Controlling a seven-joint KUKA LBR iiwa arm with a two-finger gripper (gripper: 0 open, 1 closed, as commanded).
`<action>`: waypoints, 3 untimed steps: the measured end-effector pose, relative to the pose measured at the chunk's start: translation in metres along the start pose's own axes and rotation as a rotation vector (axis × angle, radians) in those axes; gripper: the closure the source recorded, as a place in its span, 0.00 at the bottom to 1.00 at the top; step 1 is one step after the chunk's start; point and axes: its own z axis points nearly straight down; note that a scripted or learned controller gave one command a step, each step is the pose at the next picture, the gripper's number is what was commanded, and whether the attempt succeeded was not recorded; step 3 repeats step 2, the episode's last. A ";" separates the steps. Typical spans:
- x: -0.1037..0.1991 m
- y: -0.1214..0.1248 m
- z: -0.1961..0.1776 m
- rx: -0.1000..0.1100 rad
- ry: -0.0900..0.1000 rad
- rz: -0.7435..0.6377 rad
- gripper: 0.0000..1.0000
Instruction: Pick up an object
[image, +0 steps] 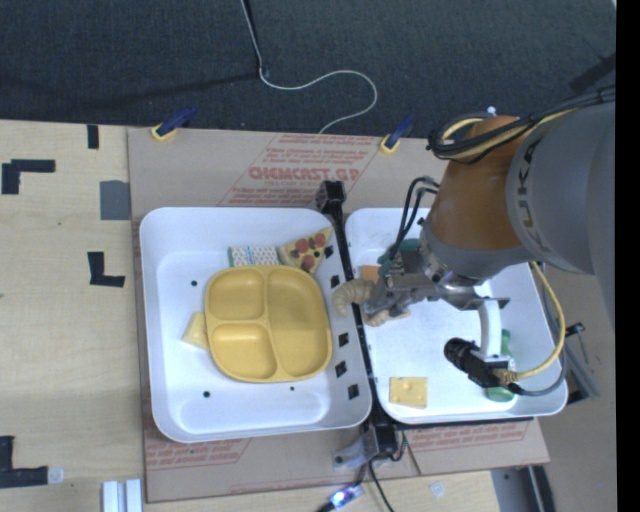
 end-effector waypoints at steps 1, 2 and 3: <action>0.017 -0.015 -0.009 0.000 0.000 0.003 1.00; 0.031 -0.008 -0.023 -0.003 -0.001 0.003 1.00; 0.031 -0.008 -0.023 -0.003 -0.001 0.003 1.00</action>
